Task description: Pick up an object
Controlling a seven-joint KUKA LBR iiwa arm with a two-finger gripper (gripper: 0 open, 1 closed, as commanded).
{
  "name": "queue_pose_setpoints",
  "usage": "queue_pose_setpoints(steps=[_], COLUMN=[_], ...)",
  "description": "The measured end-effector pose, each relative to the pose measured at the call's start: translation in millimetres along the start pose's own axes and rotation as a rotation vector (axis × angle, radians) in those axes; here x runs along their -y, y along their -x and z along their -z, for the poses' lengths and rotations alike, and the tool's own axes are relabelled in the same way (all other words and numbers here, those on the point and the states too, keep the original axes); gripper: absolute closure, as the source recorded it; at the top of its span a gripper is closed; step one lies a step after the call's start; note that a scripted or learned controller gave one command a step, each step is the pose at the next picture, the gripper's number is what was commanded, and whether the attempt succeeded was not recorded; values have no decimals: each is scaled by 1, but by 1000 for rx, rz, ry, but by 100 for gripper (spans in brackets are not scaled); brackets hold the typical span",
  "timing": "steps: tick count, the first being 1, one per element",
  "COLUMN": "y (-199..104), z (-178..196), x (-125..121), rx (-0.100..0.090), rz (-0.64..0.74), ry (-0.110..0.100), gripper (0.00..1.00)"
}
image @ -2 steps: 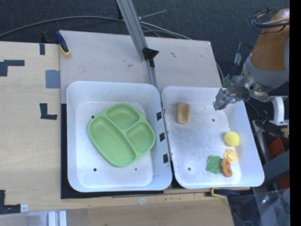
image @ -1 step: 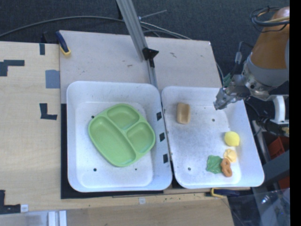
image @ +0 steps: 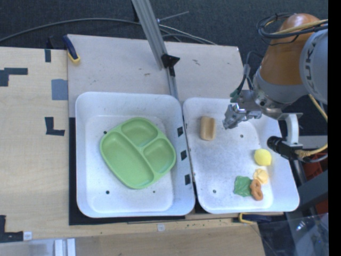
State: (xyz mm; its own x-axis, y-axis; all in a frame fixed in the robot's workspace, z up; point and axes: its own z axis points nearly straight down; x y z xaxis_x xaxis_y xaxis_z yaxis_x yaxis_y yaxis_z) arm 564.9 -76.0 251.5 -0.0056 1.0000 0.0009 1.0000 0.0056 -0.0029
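Bread-roll-looking tan block (image: 207, 128) is the obvious pick here imo. It sits in the right bin (image: 224, 196), up near the far end and close to the divider side, standing with its long axis running roughly front-to-back in the camera view. Nothing is touching it, just bare bin floor all round.

The gripper (image: 232, 119) hangs just to its right and a touch further back, near but apart, and nothing is between it and the block. Honestly can't tell if it's spread or closed from this angle, too small and dark. So my guess is the move is a short shift left plus a drop.

Other candidates are well apart at the near right corner: a yellow ball (image: 262, 157), a green piece (image: 243, 186) and an orange bit (image: 257, 190) bunched together. Left bin (image: 85, 143) holds a green divided plate (image: 138, 152).
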Motion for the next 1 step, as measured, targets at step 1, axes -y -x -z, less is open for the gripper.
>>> queue_pose_setpoints(steps=[1], y=[-56], z=[-5], x=[-1], rx=[-1], rz=[2], ry=[1], gripper=[100])
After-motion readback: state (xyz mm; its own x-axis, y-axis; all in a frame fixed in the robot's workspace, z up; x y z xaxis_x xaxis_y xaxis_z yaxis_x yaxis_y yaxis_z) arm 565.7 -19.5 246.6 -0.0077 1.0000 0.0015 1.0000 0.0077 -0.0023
